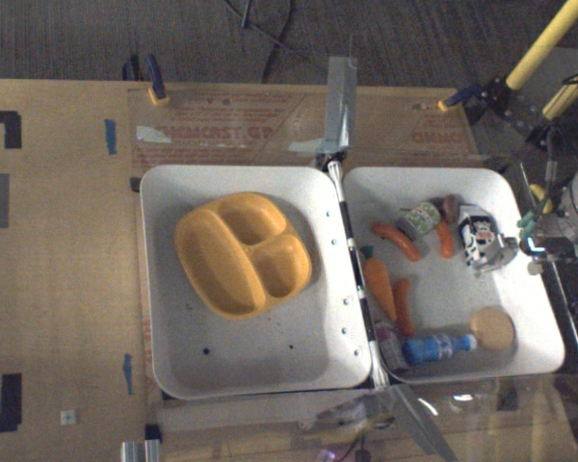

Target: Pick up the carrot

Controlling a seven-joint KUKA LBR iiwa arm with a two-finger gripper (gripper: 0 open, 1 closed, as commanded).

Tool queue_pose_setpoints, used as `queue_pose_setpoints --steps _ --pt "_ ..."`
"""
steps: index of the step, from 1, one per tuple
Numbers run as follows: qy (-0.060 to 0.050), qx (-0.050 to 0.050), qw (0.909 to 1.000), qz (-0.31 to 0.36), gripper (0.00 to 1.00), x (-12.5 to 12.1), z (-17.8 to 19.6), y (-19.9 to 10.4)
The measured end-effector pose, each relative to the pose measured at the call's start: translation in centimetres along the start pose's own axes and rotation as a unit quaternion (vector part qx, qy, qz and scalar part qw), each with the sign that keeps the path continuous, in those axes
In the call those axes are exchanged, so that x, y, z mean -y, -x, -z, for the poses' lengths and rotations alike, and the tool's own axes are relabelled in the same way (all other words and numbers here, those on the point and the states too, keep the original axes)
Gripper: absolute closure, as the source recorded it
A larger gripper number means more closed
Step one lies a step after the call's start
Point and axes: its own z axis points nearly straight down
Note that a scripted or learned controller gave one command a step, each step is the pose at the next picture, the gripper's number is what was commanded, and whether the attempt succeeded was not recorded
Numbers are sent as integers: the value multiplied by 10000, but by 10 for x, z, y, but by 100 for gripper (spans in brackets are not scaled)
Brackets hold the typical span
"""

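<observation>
The carrot is orange with a green top and lies along the left wall of the right bin, its tip pointing toward the front. My gripper reaches in at the bin's right rim, next to a black-and-white cow-patterned object. It stands well to the right of the carrot, and nothing shows held in it.
Around the carrot lie orange-red sausages, a small can, a blue bottle and a tan round disc. The left bin holds a yellow divided plate. A metal strip separates the bins.
</observation>
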Motion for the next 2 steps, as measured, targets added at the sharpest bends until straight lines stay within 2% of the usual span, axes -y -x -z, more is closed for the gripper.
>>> queue_pose_setpoints --steps 1,2 --pt "12 6 9963 -863 0 -97 -57 -29" --pt "-7 0 10000 -68 0 -99 -136 -81"
